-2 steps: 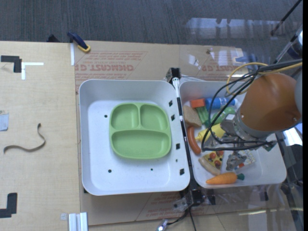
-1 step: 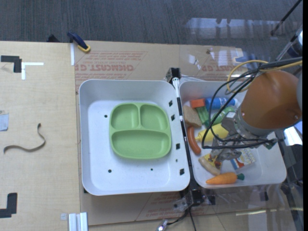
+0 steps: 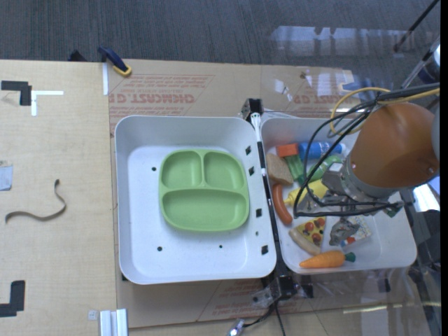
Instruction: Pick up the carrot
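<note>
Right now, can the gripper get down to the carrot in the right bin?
Probably yes. The carrot lies uncovered at the near edge of the right bin, apart from the pizza slice. The bin's near wall beside it may crowd a grasp.

Dark carpet floor [image 3: 210,12], plywood bench [image 3: 49,152]

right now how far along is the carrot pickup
Done: the arm is over the right bin. In hand: nothing visibly; the carrot lies at that bin's near edge, beside the pizza slice. Left: reach the carrot, grasp, lift.
</note>
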You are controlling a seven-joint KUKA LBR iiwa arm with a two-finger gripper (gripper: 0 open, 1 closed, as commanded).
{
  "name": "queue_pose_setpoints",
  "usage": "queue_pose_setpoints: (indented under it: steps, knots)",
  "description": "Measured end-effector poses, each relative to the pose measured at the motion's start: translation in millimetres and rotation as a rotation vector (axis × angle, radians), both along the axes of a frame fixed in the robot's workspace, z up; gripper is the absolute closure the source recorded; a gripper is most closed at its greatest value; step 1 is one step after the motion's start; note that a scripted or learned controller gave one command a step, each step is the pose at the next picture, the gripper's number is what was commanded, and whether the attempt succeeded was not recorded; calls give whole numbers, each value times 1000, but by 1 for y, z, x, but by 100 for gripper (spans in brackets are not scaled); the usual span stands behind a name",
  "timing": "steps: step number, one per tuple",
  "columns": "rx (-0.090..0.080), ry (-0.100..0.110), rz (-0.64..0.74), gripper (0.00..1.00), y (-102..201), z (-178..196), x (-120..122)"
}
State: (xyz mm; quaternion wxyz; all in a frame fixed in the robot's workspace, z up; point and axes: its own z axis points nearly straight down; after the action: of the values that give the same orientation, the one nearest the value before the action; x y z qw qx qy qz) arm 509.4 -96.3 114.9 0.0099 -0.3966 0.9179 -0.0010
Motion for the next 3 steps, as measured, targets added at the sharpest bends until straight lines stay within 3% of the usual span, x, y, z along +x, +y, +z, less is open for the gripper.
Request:
queue_pose_setpoints:
  steps: [1,2,3]
  knots:
    - [2,-3,1,100,2,9,2]
    - [-7,8,276,100,-28,283,-6]
    - [-6,10,277,0,-27,283,-6]
